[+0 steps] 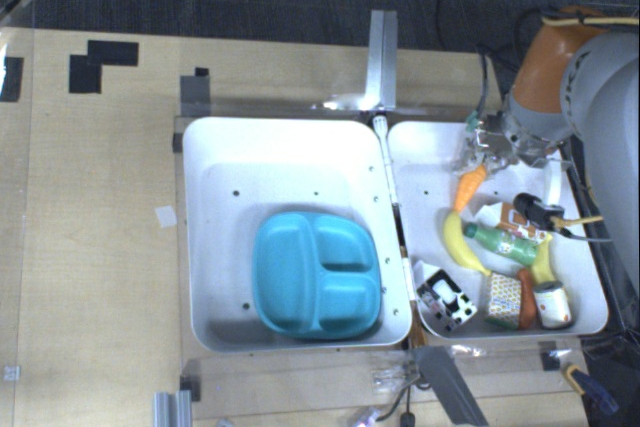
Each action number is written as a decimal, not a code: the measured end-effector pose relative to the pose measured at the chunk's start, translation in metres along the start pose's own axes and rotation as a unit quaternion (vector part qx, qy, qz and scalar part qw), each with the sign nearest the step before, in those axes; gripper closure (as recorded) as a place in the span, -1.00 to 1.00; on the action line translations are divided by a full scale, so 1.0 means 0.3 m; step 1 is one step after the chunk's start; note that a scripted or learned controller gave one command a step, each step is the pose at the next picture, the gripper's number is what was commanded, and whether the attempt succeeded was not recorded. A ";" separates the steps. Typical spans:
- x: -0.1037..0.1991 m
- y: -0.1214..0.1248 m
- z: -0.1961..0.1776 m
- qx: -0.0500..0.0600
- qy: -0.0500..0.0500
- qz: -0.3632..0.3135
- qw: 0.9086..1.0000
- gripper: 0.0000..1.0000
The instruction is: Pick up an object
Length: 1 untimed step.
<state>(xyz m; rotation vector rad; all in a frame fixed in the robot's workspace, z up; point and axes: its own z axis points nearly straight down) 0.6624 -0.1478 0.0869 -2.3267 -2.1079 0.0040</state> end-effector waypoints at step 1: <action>0.120 -0.077 -0.269 -0.005 0.000 -0.012 1.000 1.00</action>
